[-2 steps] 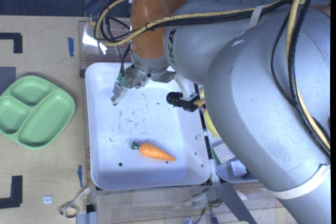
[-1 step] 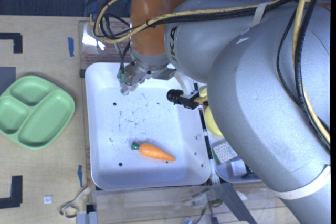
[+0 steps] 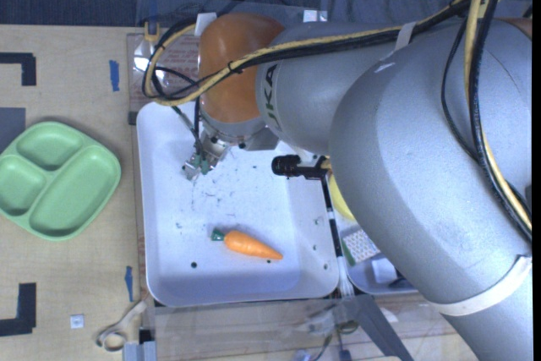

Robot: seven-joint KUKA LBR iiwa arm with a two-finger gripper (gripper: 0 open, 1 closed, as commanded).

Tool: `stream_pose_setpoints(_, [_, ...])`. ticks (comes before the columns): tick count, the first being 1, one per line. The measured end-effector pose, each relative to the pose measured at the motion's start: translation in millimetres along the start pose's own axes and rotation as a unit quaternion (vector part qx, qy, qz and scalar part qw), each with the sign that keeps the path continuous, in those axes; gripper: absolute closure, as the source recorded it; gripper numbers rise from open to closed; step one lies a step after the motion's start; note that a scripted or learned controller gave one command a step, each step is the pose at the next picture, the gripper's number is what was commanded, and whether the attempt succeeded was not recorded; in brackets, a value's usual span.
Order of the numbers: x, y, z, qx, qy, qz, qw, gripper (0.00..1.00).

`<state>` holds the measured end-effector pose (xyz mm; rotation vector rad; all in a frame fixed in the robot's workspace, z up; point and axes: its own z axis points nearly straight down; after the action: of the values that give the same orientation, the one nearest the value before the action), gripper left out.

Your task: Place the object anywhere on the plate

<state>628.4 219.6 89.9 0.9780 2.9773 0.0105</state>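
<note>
Carrot [image 3: 250,245]: one, orange with a green top, lying in the left white bin [image 3: 165,266] near its front edge, tip pointing toward the bin's right wall. Plate [image 3: 56,179]: one, green with three compartments, resting on the wooden bench [image 3: 59,55] beside the bin's left wall, well apart from the carrot. One gripper [image 3: 199,166] hangs over the bin's rear left part; how far it is open cannot be told, and nothing is seen in it. A second bin [image 3: 372,270] sits partly hidden under the arm.
</note>
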Motion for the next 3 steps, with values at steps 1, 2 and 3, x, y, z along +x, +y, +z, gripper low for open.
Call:
stream_pose_setpoints(1, [46, -27, -2, -0.002, -0.001, -0.125, 0.9921, 1.0])
stream_pose_setpoints(2, [61, -36, -2, -0.003, -0.001, 0.052, 0.9986, 1.0])
stream_pose_setpoints(3, [-8, 12, 0, 0.001, 0.002, -0.098, 0.9951, 1.0])
